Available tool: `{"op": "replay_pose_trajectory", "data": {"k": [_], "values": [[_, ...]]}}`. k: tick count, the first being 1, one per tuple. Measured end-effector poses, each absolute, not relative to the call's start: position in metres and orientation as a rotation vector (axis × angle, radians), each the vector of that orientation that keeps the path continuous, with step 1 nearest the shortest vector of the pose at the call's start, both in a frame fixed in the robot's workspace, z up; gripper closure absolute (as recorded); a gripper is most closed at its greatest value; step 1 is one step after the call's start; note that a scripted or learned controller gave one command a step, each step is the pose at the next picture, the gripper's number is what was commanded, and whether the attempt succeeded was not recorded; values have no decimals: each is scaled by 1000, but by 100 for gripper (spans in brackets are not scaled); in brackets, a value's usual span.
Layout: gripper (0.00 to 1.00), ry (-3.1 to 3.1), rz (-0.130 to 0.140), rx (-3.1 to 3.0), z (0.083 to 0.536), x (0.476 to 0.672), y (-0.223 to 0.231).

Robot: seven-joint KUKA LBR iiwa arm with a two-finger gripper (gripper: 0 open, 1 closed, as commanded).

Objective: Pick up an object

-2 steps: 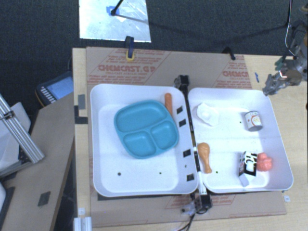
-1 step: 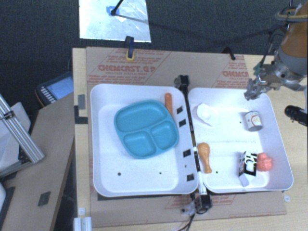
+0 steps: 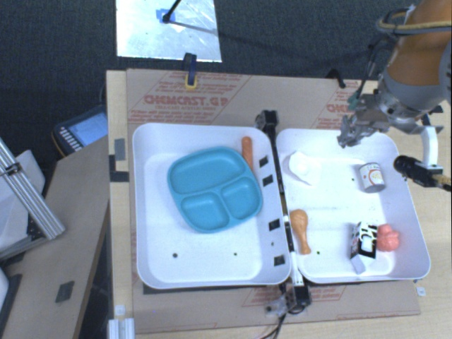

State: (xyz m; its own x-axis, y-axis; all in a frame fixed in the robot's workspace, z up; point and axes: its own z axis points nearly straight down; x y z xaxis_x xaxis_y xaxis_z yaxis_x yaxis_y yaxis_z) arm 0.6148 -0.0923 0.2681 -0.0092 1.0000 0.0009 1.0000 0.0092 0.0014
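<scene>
Camera view showed the tool (image 3: 351,137) hanging above the far edge of the right bin (image 3: 409,260), its dark fingers pointing down and nothing between them. Whether those fingers stood apart or together could not be told from this slant, since they merged into one dark cluster.

To do the step well, the arm would probably need to settle on one target, centre over it, and come straight down with the fingers straddling its narrow side, well away from the bin wall. A small, firm piece lying alone would likely be the safer choice.

Taking the right bin as the landmark: the closest thing to the tool was a white crumpled piece (image 3: 302,167) in the bin's far left corner, a little toward the camera and to the left of the tool. A small can (image 3: 371,176) lay in the far right part of the bin, also nearer the camera than the tool. A tan drumstick toy (image 3: 301,229) rested against the bin's left wall, about midway along it. In the near right corner a black and white item (image 3: 363,240) touched a pink toy (image 3: 388,238).

Beyond the bin's left wall, the neighbouring left bin (image 3: 159,260) held a blue divided plate (image 3: 215,188), with an orange stick (image 3: 247,151) just past the plate's far right edge. Both bins sat on the cardboard-covered tabletop (image 3: 205,97).
</scene>
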Motion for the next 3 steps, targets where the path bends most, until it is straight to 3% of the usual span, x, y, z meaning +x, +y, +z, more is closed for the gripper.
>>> {"op": "replay_pose_trajectory", "data": {"k": [2, 3], "values": [[100, 2233, 5, 2209, 268, 621, 22], [100, 2233, 2, 2212, 251, 612, 71]]}}
